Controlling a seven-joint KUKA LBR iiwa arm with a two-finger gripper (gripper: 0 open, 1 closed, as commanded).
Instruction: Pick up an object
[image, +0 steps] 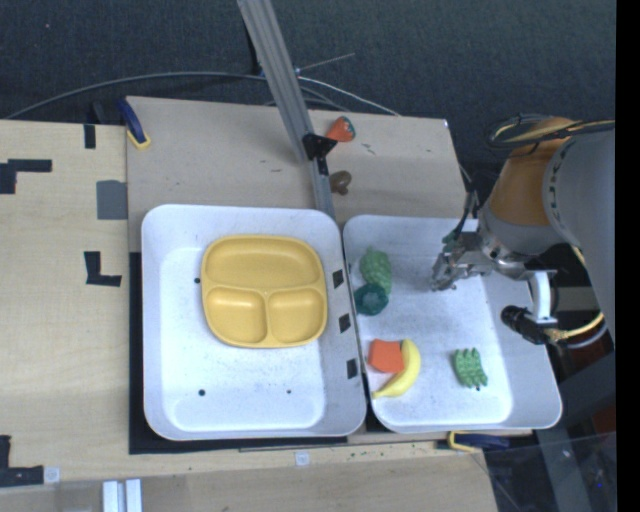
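— What do we have on the bench?

— We see two white bins side by side. The left bin (165, 330) carries a yellow divided tray (265, 290) in its upper half. The right bin (520, 400) carries the loose things.

— Where do they lie?

— Taking the middle of the right bin as the clock's centre, we find a green ridged object (376, 267) at about ten o'clock, with a teal cup (370, 299) touching it just below, toward nine. At about seven o'clock an orange block (385, 355) lies against a yellow banana (404, 371). At about five o'clock a small green spiky toy (469, 367) lies alone, well apart from the rest.

— And the gripper?

— We see the gripper (446, 274) at about one o'clock in the right bin, over bare floor, with the arm reaching in from three o'clock. Its fingers look close together, but we cannot tell how far apart they stand. We see nothing between them; the green ridged object is the nearest thing, off at its nine o'clock.
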